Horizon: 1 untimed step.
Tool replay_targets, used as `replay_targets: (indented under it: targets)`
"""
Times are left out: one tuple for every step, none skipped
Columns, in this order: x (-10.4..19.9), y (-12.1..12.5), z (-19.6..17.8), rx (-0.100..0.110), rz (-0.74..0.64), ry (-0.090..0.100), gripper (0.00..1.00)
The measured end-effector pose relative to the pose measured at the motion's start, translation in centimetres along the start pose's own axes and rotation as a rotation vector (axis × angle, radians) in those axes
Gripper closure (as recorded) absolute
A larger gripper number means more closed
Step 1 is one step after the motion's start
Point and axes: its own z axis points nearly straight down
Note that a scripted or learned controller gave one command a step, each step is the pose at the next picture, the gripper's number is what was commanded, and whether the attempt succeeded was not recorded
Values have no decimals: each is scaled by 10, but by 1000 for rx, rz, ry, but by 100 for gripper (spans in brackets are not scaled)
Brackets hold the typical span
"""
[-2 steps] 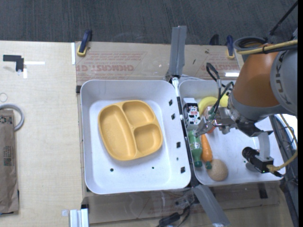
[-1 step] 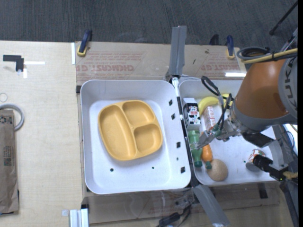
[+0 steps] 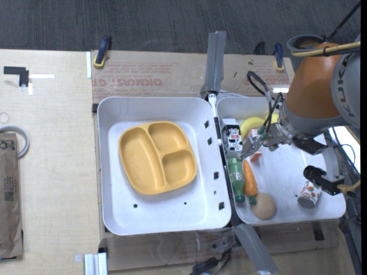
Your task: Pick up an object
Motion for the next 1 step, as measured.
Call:
replay_targets:
  targets:
    - [9,-56,0,0,-194,2,0]
